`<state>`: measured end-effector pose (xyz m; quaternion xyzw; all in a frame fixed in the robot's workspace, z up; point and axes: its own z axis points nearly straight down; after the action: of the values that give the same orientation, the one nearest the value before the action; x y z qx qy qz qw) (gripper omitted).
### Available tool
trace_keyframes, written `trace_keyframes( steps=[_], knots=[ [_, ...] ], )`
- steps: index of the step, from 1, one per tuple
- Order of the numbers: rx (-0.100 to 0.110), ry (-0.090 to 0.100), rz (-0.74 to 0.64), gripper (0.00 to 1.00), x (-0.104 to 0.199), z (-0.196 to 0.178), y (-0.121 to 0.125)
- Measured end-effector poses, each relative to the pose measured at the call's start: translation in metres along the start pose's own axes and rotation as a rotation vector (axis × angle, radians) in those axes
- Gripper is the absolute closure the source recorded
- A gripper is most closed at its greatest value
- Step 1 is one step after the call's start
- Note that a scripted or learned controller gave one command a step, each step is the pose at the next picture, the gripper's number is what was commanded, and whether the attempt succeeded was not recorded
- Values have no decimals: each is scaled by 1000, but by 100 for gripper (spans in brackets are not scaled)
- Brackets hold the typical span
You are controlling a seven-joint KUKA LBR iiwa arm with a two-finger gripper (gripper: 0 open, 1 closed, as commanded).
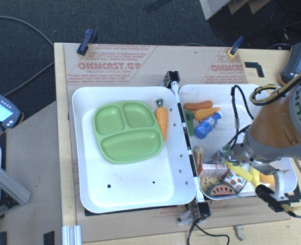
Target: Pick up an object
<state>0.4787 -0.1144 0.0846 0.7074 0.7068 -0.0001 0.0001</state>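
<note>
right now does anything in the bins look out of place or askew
Mildly. The toy carrot lies beside the green divided plate in the left bin, against its right edge rather than in a compartment. The right bin's toys sit in a loose jumble.

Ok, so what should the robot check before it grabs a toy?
1. Toys within reach in the right bin: ok.
2. Blue bottle lying free of the arm: ok.
3. Orange carrot beside the green divided plate, apart from the pile: ok.
4. Gripper low over the toy pile: ok.
5. A toy between its fingers: cannot tell.
6. Black cable away from the toys: not ok.
</note>
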Motion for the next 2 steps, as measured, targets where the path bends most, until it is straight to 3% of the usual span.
trace_keyframes(
  steps=[1, 2],
  knots=[
    [-1, 0, -2, 0, 13, 0, 64],
    [0, 0, -4, 0, 21, -2, 188]
  ],
)
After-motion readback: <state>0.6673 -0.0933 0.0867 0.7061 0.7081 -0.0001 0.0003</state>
